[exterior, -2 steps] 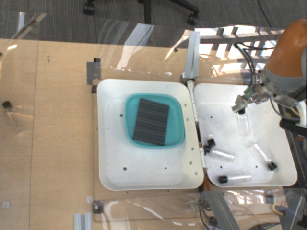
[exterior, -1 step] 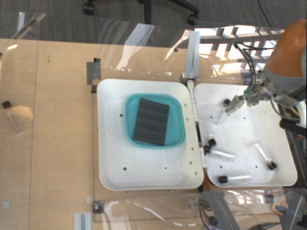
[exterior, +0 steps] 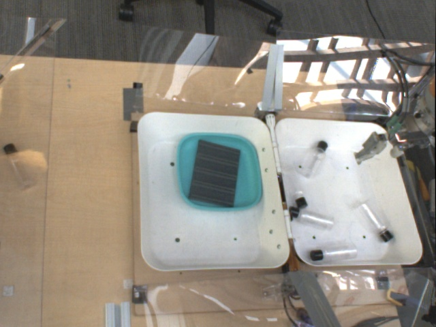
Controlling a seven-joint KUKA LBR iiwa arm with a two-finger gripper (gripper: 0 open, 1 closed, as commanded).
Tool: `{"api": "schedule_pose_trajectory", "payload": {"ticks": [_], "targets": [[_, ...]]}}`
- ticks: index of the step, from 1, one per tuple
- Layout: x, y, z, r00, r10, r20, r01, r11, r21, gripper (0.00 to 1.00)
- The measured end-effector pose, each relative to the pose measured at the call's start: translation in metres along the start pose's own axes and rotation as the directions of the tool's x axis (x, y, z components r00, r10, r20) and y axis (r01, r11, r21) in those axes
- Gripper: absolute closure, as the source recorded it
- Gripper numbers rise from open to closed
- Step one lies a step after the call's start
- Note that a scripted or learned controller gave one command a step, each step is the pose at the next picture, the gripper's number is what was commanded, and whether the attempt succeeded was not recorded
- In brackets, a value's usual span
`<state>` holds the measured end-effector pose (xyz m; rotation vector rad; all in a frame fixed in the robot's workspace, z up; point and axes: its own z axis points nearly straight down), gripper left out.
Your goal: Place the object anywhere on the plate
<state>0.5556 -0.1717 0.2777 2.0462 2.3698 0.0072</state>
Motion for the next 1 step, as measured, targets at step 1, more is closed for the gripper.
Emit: {"api": "schedule_pose_trajectory", "payload": {"ticks": [1], "targets": [[0.0001,0.0000,0.0002,1.000,0.000,0.000,0.000,1.000,0.000,0.00]]}}
